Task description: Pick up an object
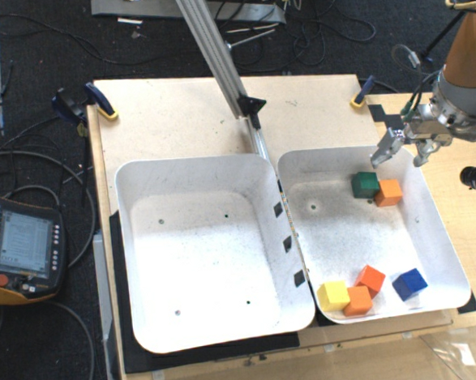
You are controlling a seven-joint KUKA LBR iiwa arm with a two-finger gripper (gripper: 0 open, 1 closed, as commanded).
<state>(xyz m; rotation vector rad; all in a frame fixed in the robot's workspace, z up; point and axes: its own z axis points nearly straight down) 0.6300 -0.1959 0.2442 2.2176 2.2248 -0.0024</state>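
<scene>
Gripper (403, 150): at the far right of the camera view, above the far right corner of the right bin (436, 236). Two fingers (384, 150) spread wide apart, pointing down; nothing between them. Grey arm (459, 96) with its orange band rises behind it toward the upper right.

Green block (365, 185): just below and a little left of the gripper, on the bin floor, apart from the fingers. Nearest item to the tool.

Orange block (388, 192): directly below the gripper, touching the green block on its right side.

Near-edge group, well apart from the gripper, toward the viewer:
- Yellow block (333, 294): leftmost, near the bin's front left corner.
- Orange cube (359, 299): touching the yellow block's right side.
- Red-orange block (372, 279): just behind the orange cube, touching it, turned at an angle.
- Blue block (409, 284): right of that group, standing apart, roughly straight below the gripper.

Left bin (137, 257): well to the gripper's left, touching the right bin along the middle seam.

Bench (176, 116): pale board under both bins.

Metal rail (216, 53): slanted, far left of the gripper, running down to the seam between the bins.

Pendant (21, 247): on the dark floor, farthest from the tool, at the left edge.
</scene>
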